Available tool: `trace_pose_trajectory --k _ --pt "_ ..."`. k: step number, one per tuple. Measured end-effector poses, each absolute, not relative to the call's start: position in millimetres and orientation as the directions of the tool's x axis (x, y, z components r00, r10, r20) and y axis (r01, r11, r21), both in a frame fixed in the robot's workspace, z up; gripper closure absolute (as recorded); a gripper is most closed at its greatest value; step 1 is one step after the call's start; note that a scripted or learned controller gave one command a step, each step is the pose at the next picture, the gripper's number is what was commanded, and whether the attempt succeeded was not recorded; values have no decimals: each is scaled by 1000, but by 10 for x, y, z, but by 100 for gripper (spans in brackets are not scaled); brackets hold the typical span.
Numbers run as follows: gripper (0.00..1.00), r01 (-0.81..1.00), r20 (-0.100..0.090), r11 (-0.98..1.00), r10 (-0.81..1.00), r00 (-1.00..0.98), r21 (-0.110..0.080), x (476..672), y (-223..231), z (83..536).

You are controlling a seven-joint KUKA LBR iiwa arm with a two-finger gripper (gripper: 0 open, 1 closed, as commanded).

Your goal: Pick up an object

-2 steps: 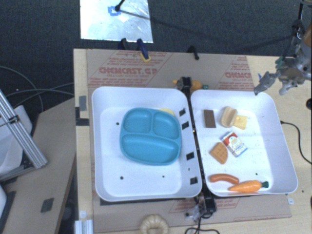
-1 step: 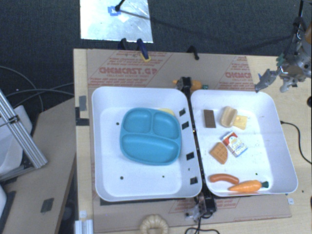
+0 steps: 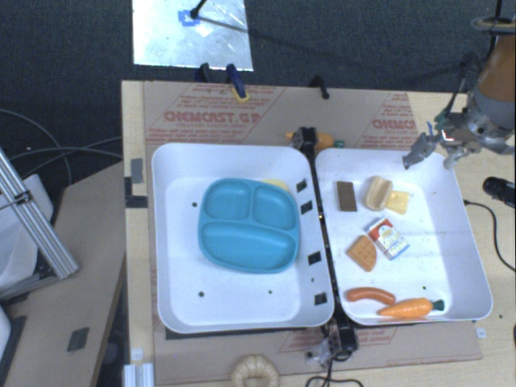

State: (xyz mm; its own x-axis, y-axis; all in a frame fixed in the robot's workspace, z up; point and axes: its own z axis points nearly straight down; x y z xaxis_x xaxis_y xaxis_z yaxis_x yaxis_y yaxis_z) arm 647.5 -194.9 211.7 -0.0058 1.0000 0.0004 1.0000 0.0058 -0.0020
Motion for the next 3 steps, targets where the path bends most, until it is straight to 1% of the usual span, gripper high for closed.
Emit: trace_pose_trajectory --k 1,2,3 --pt "0 1000 0 5 1000 -5 -2 6541 -1990 1534" --pt "0 1000 0 2 1000 -2 -2 6504 -2018 921" --pt "0 1000 -1 5 1000 -5 6 6530 -2011 876"
